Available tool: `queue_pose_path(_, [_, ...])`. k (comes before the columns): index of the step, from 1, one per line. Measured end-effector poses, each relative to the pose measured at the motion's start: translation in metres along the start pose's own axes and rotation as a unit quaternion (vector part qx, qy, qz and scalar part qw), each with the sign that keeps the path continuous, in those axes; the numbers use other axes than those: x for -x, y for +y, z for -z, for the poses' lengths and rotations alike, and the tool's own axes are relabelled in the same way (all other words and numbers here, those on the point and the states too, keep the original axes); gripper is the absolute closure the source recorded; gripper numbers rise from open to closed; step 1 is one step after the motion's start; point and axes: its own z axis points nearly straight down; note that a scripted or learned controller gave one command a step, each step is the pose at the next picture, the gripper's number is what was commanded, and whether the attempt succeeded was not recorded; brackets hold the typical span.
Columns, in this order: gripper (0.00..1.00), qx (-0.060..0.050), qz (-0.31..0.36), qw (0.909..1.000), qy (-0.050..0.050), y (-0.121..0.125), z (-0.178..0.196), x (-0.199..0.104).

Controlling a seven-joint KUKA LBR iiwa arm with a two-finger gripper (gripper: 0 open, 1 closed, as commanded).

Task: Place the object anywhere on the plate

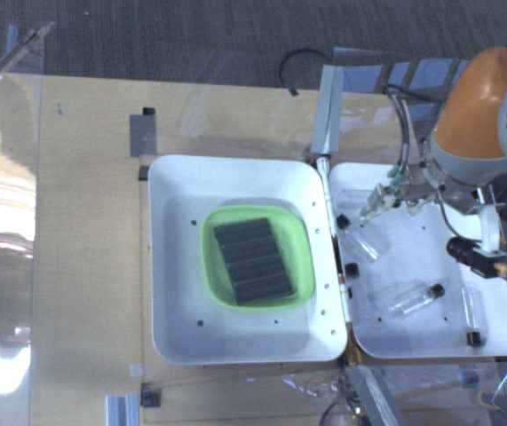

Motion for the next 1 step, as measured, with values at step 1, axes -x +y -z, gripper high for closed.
queue_pose_path(1, [0.00,0.001,0.026,0.9997,-0.001,-0.0355,0.0691,0.0959])
